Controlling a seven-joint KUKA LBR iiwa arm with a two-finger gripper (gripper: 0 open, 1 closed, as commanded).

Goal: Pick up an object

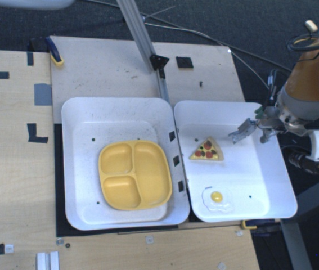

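**Q:** Gripper (253,131) position relative to the candidates?

**A:** It hangs over the far right part of the right bin (272,176), fingers spread apart with nothing between them. One grey finger (241,132) points left toward the pizza slice (207,151), which lies flat near the bin's middle, just left of and nearer than the gripper. The fried egg (216,198) lies flat at the near edge, well apart from the gripper.

**Q:** Which object suits the step in hand, and how should it be approached?

**A:** The pizza slice is probably the better choice, being closest. Both toys are thin and flat, so the fingers would likely need to reach the bin floor and close across the slice's narrower width, not its long edge. Centring over the slice before descending should reduce the chance of pushing it aside.

**Q:** And the left bin (72,151)?

**A:** It carries a yellow divided plate (135,174), well apart from the gripper; reaching it looks unnecessary.
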